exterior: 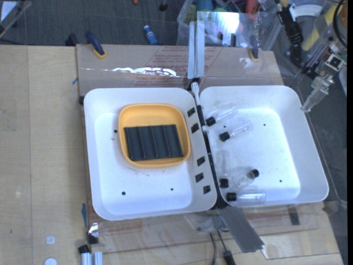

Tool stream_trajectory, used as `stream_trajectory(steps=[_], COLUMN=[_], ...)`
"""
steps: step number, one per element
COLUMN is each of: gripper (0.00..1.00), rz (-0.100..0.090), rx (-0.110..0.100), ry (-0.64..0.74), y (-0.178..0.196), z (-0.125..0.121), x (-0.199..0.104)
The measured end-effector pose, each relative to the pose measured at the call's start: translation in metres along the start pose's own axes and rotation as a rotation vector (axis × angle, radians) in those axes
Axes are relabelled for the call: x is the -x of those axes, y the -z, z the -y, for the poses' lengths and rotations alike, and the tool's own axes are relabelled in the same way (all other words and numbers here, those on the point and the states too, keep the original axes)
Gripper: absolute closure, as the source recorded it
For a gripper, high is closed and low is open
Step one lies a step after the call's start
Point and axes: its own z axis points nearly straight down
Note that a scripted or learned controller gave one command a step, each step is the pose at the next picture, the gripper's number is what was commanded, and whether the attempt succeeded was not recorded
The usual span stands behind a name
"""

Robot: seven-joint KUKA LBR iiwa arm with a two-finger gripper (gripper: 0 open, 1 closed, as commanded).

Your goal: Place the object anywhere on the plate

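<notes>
A yellow square plate [155, 111] lies in the left bin [105, 192]. Flat on the plate's middle rests a dark grey ridged rectangular object [153, 142]. My gripper [312, 96] hangs at the far right, above the upper right corner of the right bin [292, 148], well away from the plate and the dark object. Nothing shows in its grasp.
Several clear vials with black caps lie in the right bin: one [220, 115] and another [235, 130] near its upper left, others [245, 175] near its front. Black clips [199, 161] line the divide between the bins. Clutter and cables crowd the bench's far side.
</notes>
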Motion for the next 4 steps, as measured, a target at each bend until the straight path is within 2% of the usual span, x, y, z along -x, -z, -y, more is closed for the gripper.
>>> stream_trajectory(steps=[1,2,4], gripper=[0.0,0.0,0.0], rz=[0.0,-0.001,-0.001], rx=[-0.001,-0.001,-0.001], ry=[0.356,0.472,0.472], y=[-0.037,-0.048,-0.061], z=[0.019,0.02,0.03], x=[0.015,0.016,0.024])
